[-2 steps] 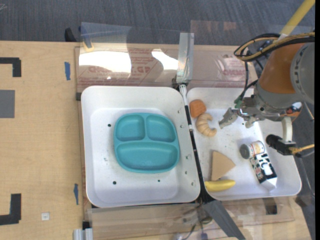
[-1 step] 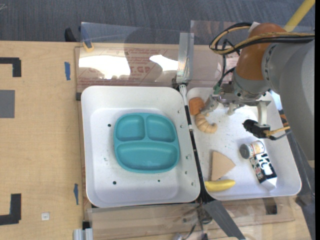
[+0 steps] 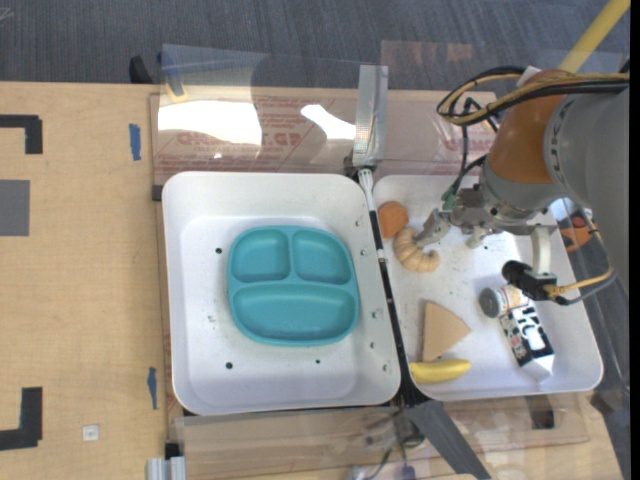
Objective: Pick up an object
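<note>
The croissant (image 3: 417,255) lies unlifted at the right bin's (image 3: 585,363) left side, the tool (image 3: 437,226) low just above it, grip unreadable, so the pick is not yet done.

pale tan croissant-shaped pastry (image 3: 417,255): lay curled, just below-left of the gripper (image 3: 437,225) | round orange ball (image 3: 393,215): sat left of it | tan wedge (image 3: 441,329), yellow banana (image 3: 440,370): lay well below | black-and-white tube (image 3: 527,334), silver cap (image 3: 490,301): lay below-right
</note>
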{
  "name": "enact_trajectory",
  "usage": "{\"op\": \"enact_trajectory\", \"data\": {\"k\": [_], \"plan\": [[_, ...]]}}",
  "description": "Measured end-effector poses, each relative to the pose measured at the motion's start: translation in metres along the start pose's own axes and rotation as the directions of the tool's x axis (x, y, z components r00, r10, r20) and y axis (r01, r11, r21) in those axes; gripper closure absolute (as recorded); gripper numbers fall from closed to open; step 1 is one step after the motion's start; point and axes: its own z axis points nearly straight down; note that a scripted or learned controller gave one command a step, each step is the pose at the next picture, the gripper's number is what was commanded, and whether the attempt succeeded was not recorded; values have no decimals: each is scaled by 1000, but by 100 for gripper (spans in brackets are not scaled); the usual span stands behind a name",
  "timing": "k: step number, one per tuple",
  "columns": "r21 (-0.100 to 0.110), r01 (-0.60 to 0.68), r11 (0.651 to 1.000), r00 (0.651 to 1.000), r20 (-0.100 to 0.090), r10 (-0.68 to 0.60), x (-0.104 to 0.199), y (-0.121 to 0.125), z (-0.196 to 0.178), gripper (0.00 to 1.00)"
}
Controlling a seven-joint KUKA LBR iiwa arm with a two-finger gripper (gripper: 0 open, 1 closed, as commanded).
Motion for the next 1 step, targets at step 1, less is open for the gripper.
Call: {"op": "enact_trajectory", "data": {"k": [1], "plan": [[-13,2,1000,1000,3,-2,-38,41,-114,0]]}}
